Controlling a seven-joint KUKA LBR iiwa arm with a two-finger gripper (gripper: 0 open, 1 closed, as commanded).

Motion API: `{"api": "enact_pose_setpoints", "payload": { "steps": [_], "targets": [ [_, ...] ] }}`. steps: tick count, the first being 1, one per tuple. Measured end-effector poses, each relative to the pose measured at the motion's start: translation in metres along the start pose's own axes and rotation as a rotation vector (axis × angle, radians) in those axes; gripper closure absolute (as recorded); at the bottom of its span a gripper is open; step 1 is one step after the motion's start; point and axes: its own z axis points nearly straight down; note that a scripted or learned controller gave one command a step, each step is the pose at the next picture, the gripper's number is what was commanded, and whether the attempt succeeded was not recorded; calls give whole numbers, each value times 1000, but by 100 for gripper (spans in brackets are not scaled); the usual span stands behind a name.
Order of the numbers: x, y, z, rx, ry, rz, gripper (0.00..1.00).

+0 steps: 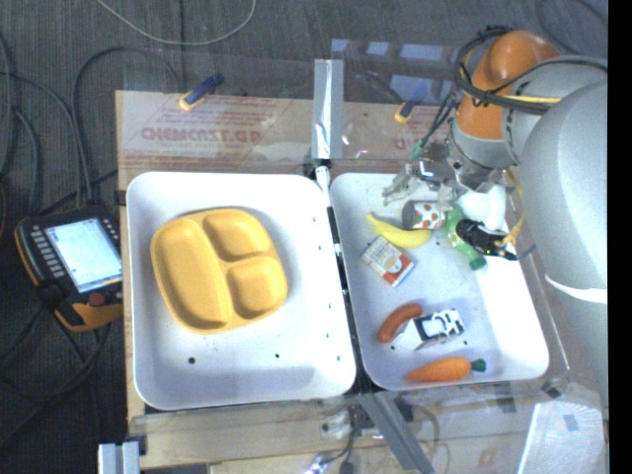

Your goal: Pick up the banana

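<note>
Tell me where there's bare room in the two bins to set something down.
Left bin: bare floor along the front and corners around the yellow divided plate. Right bin: a patch between small carton, carrot and right wall. Its back is crowded: banana, gripper.

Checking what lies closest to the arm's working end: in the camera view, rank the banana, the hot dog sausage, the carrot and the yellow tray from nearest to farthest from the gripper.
1. banana, just below the gripper
2. sausage, lower in the right bin
3. carrot, at that bin's bottom edge
4. yellow tray, in the left bin
</note>
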Motion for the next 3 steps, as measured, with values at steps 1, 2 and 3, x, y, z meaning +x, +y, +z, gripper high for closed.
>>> {"api": "enact_pose_setpoints", "payload": {
  "steps": [1, 2, 3],
  "targets": [
    [3, -23, 7, -41, -23, -288, 0],
    [22, -69, 22, -12, -6, -439, 0],
    [25, -69, 13, -10, 1, -440, 100]
  ]
}}
